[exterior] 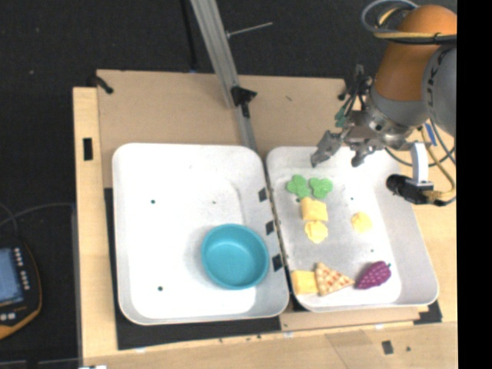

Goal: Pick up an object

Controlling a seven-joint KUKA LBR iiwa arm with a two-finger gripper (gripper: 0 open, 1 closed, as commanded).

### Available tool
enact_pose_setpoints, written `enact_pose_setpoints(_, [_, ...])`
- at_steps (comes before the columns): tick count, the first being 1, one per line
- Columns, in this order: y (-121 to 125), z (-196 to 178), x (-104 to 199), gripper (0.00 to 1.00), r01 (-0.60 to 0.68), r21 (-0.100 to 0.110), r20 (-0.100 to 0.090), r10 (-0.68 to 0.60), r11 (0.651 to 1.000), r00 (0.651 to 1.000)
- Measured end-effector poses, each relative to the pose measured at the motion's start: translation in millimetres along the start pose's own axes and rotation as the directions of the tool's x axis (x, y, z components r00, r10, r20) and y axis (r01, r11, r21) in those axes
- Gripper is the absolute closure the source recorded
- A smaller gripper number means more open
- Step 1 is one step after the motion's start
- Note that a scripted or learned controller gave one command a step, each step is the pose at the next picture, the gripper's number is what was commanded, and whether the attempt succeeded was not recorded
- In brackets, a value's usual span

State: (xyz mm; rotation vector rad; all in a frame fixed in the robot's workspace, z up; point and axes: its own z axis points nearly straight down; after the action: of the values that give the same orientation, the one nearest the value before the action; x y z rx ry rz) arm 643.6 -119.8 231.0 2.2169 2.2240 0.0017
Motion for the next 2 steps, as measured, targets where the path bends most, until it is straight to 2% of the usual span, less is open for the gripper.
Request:
enact_pose_setpoints(1, [0.0,0.0,0.0,0.00,0.000,0.000,0.000,0.000,1.000,1.000])
enact_pose_setpoints(2, [-2.2,61.2,-7.5,0.00,-0.004,0.006,0.002,0.004,1.000,1.000])
